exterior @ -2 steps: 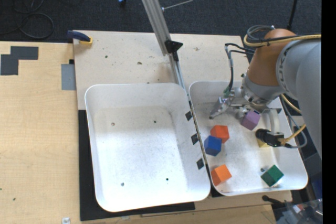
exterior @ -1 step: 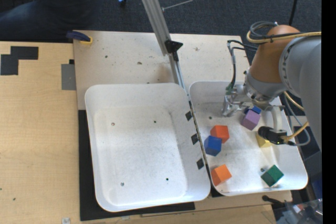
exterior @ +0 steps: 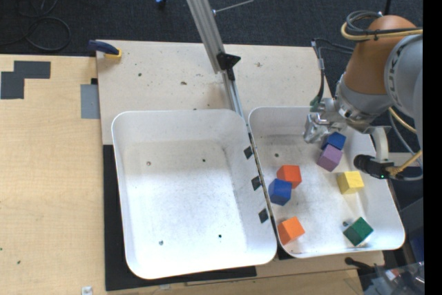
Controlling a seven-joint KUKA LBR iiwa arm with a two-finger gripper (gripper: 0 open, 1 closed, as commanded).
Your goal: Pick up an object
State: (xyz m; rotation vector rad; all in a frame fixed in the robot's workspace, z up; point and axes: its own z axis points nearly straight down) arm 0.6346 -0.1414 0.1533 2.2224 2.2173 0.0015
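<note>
**Arm low over far end of right bin, pincer beside blue and purple cubes**

Left to right across the counter [exterior: 173, 72]:

- Left bin [exterior: 138, 128]: shallow, white, speckled floor.
- A slanted metal bar [exterior: 204, 17] runs down from the top toward the seam between the two bins, with a black clamp [exterior: 226, 61] partway along it.
- Right bin [exterior: 266, 122]: seven cubes on its floor. Near the dividing wall, a dark blue cube [exterior: 280, 191] touches an orange-red cube [exterior: 290, 175] just behind it. Closer to the front rim, an orange cube [exterior: 291, 229] lies apart from that pair.
- Further right, a purple cube [exterior: 329, 157] with a blue cube [exterior: 335, 141] touching it on the far side. A yellow cube [exterior: 350, 181] sits just beyond them toward the right wall. A green cube [exterior: 358, 231] rests in the near right corner, tilted.
- Pincer [exterior: 316, 129]: metallic, pointing down at the far part of the right bin, just left of the blue and purple cubes. No cube visible between its fingers; how far they are parted I cannot tell from this angle.
- Arm [exterior: 407, 79]: enters from the right, grey link bent over the bin's right wall, orange band [exterior: 376, 59] above the wrist, cables looped above it.
</note>
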